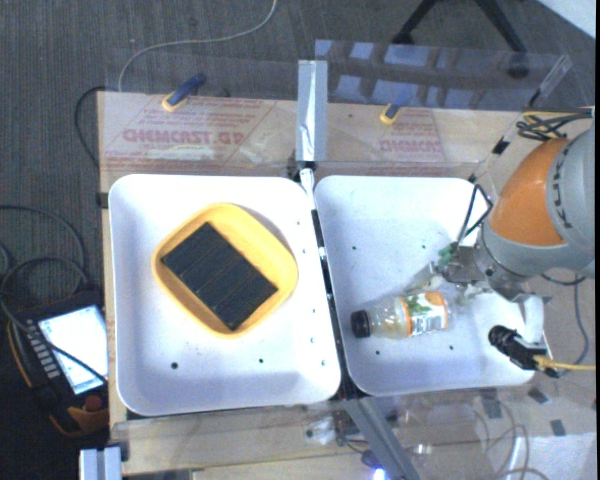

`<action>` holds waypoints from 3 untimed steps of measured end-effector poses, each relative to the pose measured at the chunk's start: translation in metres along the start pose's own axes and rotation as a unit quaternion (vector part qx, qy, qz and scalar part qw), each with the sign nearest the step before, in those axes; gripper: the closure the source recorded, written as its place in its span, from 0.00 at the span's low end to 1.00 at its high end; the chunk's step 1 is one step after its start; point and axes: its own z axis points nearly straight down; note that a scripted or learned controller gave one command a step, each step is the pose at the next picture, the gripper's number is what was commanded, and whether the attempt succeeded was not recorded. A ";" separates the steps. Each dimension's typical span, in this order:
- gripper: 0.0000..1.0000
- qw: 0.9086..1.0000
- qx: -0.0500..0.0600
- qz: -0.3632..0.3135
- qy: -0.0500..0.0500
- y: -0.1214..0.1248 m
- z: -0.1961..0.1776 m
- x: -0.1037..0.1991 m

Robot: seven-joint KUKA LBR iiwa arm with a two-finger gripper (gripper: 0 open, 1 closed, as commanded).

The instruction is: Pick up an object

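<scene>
Clear plastic bottle (405, 317) lies on its side in the right bin (380, 218), low in the bin and near its middle. Black cap (360, 322) points left; orange label (427, 313) wraps the wider body.

Handling, judged: light, looks mostly empty. Wall stiff enough but likely to dent under a hard squeeze. Smooth and round, so it will roll and may slip. Best hold is across the body at the label, closing square to the long axis. The neck is narrower and easier to lose.

Gripper (462, 266) sits just beside the bottle's base end, up and to the right of it. Contact: cannot tell. Wide or narrow: cannot tell, the wrist hides it. Nothing is seen held.

Surroundings: 1 object in this bin, floor around it bare, no obstruction. Near wall of the bin is close below the bottle. Left bin (140, 368) holds 1 yellow dish (270, 243) with a dark ribbed slab (220, 273) in it, well apart.
</scene>
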 end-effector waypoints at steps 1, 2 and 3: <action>1.00 1.000 0.001 -0.001 0.000 0.001 -0.007 0.000; 0.00 1.000 0.001 -0.001 0.000 0.001 -0.007 0.000; 0.00 0.994 0.000 -0.112 0.000 -0.008 -0.062 0.049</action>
